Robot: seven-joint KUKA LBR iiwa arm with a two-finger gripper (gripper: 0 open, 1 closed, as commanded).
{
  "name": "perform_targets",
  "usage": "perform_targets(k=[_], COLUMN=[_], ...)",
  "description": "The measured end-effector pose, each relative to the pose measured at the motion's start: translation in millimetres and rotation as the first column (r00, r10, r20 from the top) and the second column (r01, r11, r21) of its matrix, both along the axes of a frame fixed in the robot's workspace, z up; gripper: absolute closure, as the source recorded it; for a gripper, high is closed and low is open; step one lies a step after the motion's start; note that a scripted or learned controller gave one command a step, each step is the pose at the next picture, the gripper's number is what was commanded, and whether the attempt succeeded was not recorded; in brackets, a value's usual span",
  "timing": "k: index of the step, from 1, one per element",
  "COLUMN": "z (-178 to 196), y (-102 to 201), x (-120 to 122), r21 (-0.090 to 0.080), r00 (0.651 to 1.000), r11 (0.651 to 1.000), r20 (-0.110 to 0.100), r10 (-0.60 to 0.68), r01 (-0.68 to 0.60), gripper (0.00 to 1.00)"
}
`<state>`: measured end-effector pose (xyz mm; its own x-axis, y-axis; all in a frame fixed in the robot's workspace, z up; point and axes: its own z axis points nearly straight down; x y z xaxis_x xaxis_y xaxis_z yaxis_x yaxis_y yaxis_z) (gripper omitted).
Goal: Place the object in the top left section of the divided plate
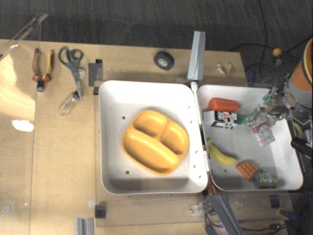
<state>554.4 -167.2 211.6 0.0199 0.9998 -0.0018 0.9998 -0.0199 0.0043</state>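
The fingers (260, 115) hang low over the right white bin (288, 153); their spread cannot be judged here. The yellow three-section plastic plate (155, 142) waits well left of them, presumably awaiting delivery.

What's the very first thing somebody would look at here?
Probably the big yellow divided plate, sitting alone in the middle of the left white bin. Next come the bright little things in the right bin: an orange-red block at the top, a yellow banana near the left wall and a waffle-like piece beside it. Scissors and pliers lie on the wooden bench at far left.
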Motion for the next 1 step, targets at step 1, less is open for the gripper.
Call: perform_targets(k=[1], z=[-18.6], y=[80.3], x=[48.9], r21=[0.001], r00=[0.993], r11=[0.993], r20=[0.000], r10=[0.118], r01=[-0.118], gripper=[1.00])
